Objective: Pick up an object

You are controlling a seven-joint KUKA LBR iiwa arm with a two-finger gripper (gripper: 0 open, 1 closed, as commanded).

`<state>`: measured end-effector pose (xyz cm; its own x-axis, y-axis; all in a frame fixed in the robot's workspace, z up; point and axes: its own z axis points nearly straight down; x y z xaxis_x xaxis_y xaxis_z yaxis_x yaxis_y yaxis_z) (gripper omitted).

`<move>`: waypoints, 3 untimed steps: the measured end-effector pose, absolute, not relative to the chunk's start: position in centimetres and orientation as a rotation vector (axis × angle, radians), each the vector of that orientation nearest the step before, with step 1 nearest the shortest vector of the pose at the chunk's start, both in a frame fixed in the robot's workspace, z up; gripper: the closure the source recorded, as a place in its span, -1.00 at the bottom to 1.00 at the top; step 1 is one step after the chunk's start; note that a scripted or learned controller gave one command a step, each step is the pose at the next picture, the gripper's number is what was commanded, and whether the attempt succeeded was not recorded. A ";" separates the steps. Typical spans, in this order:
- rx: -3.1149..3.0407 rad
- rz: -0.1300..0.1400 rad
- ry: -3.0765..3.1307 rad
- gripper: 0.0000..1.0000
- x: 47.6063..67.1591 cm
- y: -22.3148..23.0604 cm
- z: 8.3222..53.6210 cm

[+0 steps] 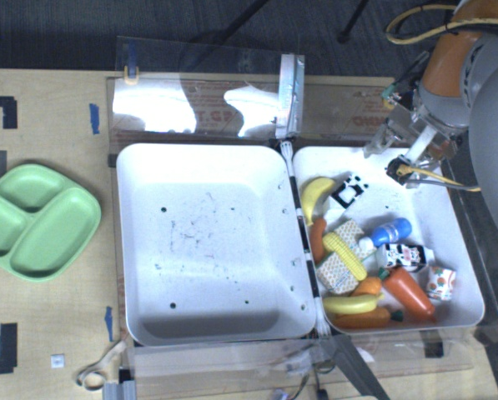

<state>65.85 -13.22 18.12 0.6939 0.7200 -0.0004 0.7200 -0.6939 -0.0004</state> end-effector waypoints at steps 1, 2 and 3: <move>-3.027 0.002 -0.838 -1.00 65.4 -17.1 18.5; -3.026 0.000 -0.844 -1.00 62.3 -15.1 24.9; -3.120 0.002 -0.362 -1.00 65.9 -20.9 21.2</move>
